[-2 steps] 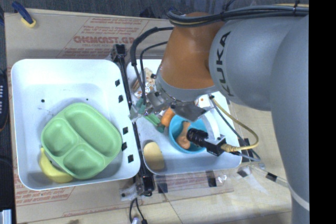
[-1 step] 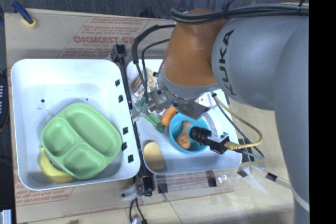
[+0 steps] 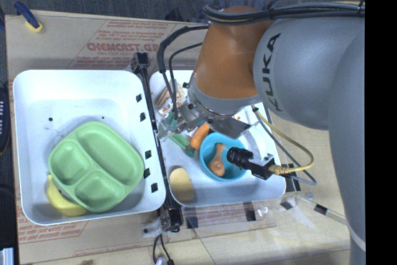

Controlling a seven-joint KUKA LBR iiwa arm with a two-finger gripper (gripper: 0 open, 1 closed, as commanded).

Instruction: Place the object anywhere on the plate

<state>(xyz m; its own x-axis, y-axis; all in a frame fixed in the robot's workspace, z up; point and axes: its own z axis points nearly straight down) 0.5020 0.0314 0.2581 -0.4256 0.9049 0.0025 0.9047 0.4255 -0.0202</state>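
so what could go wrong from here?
Clutter: the arm reaches into the right bin, where the carrot, a green piece and the blue bowl crowd together, so it may snag the wrong item or grab nothing.

Transfer: the green plate sits in the left bin, across the divider; a weak grip could drop the object there.

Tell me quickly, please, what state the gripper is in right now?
Gripper: cannot be told; it sits low in the right bin, hidden under the arm's wrist.
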